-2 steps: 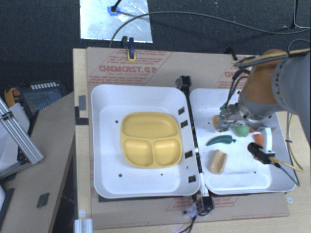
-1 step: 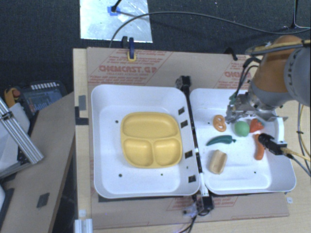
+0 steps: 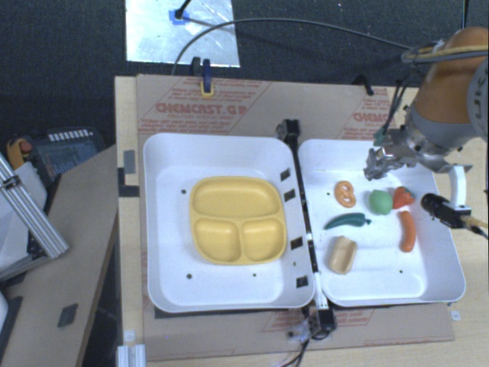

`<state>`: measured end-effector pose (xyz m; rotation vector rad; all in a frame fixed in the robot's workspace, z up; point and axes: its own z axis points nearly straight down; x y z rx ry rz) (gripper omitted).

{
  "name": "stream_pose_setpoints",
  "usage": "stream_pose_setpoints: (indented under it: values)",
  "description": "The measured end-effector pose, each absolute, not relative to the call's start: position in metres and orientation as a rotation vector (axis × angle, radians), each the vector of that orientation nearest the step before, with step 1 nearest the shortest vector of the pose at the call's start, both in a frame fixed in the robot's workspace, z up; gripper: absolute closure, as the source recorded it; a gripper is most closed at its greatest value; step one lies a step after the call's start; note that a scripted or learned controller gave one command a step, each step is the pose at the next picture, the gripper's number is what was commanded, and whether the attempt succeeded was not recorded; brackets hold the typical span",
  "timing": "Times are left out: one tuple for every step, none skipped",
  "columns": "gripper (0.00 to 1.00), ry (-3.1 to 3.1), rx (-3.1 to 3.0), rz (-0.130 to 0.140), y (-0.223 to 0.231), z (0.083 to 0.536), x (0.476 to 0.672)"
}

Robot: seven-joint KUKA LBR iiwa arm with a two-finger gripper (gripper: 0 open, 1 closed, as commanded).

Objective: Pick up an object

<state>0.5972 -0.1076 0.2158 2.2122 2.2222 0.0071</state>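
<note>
In the right bin [image 3: 439, 277] lie several small toy foods: a pretzel [image 3: 345, 194] nearest the middle divider, a green ball [image 3: 380, 201] beside it, a small red-orange piece [image 3: 403, 197] touching the ball's right side, an orange sausage [image 3: 408, 231] just below that, a dark green pepper [image 3: 348, 221] under the pretzel, and a tan bread roll [image 3: 341, 254] lowest of all. None of them is lifted; all rest on the bin floor. The gripper [image 3: 376, 167] hangs over the upper part of this bin, just above and between the pretzel and the green ball, with nothing visibly in it; whether its jaws are open or closed cannot be told from this angle. The left bin [image 3: 164, 205] holds a yellow divided tray [image 3: 233, 220].
</note>
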Motion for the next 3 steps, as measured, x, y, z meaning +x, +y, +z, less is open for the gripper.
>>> stream_pose_setpoints:
  values:
    - [1.00,2.224,2.216,0.002,-0.108,0.219,0.598]
    - [1.00,2.231,2.212,0.003,-0.054,0.230,0.588]
    - [1.00,2.231,2.212,0.003,-0.005,0.237,0.580]
